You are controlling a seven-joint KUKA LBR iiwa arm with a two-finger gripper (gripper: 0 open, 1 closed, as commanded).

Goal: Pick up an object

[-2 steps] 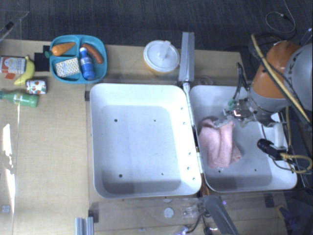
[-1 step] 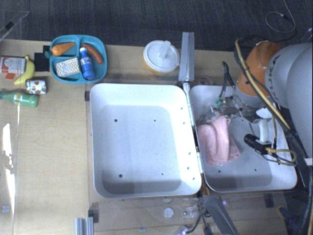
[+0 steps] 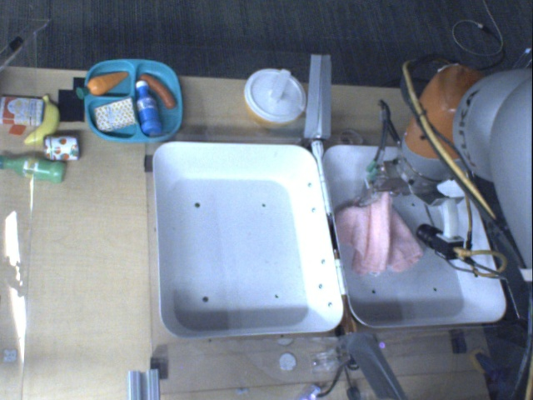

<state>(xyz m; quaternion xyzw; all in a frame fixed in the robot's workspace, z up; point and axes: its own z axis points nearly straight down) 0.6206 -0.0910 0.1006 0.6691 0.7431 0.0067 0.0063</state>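
Observation:
A pink cloth (image 3: 379,236) lies in the right bin (image 3: 433,302), bunched and drawn up into a narrow peak at its far end. My gripper (image 3: 377,183) sits right at that peak, shut on the cloth's top edge. The rest of the cloth drapes down toward the bin floor. The grey arm with its orange band (image 3: 445,98) comes in from the right and hides the bin's far right corner.
The left bin (image 3: 237,307) adjoins the right one. Behind the bins stand a white lidded cup (image 3: 275,97) and a blue divided tray (image 3: 133,98) of toy food. Small items, including a banana (image 3: 46,122) and a green bottle (image 3: 35,169), lie at the far left.

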